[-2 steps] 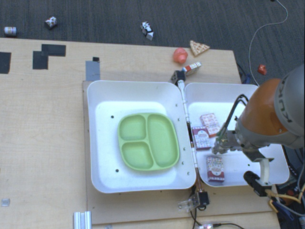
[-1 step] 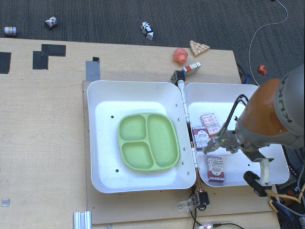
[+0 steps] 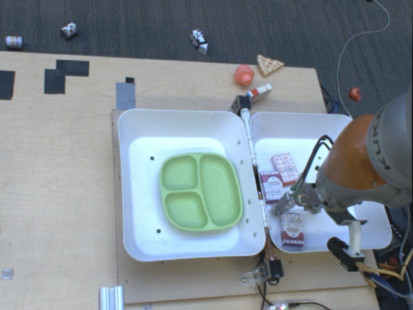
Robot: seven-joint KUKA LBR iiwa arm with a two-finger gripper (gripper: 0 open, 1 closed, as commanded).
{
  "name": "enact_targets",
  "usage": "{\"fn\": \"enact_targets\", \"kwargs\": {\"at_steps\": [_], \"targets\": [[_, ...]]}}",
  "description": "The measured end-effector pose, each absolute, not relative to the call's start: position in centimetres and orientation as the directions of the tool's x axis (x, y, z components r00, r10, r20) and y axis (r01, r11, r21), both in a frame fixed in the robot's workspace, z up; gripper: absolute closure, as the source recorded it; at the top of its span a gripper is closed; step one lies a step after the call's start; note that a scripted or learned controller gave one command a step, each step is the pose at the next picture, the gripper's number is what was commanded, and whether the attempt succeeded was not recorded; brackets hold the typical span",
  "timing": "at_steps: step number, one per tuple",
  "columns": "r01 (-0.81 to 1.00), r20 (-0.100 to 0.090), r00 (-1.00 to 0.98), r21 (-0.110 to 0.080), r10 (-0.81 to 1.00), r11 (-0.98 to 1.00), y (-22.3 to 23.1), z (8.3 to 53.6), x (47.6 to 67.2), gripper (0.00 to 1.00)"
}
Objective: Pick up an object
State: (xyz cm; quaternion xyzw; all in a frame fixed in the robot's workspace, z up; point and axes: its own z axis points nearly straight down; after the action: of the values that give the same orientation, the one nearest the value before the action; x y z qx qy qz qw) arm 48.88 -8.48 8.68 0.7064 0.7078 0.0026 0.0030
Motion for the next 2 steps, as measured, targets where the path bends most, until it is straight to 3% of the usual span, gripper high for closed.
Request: {"fn": "enact_targets", "kwargs": {"at_steps": [1,2], "targets": [[1.000,-0.001,-0.004,0.014,1.000,0.004,-8.48,9.82,49.09,1.00],[1.000,-0.001,-0.003,0.013,1.000,0.003,-8.47,9.81,49.09,0.00]]}}
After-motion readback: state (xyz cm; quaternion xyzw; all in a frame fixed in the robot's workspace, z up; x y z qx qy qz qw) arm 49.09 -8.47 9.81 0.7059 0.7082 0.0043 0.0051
